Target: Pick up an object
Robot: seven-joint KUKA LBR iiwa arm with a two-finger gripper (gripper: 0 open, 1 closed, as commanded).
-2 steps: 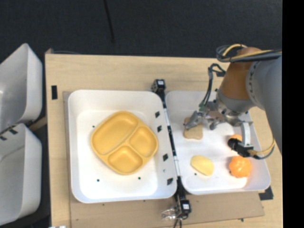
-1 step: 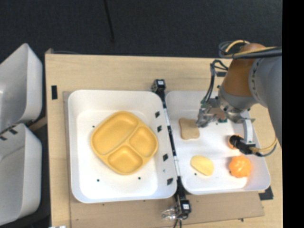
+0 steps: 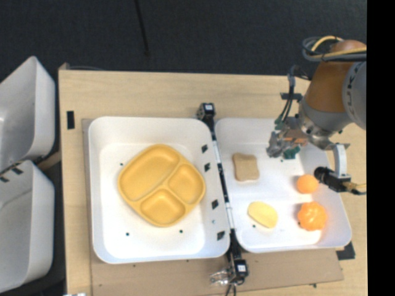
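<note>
- Broadly, the counter [image 3: 136, 94] carries two white bins side by side: the left bin [image 3: 108, 227] holds a yellow divided plate [image 3: 162, 184], and the right bin [image 3: 333, 236] holds the small things worth picking.
- The arm [image 3: 330, 88] comes in from the upper right of the frame, and its hand [image 3: 285, 145] hangs over the upper part of the right bin; whether it is spread or closed I cannot tell, and nothing shows in it.
- Nearest is the tan bread slice [image 3: 246, 166], just below and left of the hand, lying flat with its long axis roughly up and down the frame.
- The pale yellow piece [image 3: 263, 214] lies farther down, its long axis slanting toward the lower right.
- Two orange fruits, the larger [image 3: 311, 216] and the smaller [image 3: 307, 184], sit at the right and, being round, point no way.
</note>
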